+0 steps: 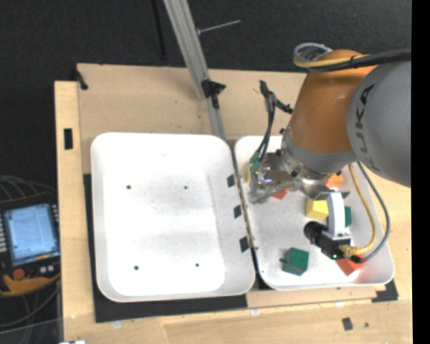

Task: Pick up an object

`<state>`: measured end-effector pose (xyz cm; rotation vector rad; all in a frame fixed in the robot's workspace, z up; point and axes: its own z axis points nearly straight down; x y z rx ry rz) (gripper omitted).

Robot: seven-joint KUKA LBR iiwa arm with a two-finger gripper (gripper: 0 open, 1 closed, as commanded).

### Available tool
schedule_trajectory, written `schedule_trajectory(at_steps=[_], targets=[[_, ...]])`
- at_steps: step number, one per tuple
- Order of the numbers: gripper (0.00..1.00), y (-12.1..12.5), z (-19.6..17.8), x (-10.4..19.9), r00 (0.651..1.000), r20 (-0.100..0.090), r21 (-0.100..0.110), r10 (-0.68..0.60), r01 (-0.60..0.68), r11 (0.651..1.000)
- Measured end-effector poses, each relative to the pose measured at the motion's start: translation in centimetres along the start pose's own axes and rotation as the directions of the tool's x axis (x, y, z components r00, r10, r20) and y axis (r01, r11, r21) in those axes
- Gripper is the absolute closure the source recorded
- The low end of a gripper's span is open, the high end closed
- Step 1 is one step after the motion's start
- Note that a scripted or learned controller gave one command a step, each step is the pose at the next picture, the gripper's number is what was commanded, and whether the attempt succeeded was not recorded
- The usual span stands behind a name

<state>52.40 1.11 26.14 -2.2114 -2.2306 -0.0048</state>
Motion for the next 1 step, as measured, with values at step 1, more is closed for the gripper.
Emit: schedule_trajectory(at_steps=[1], targets=[[1.00,-0.39,-0.16,5.98,1.000,0.000,0.000,0.000,0.000,1.000]])
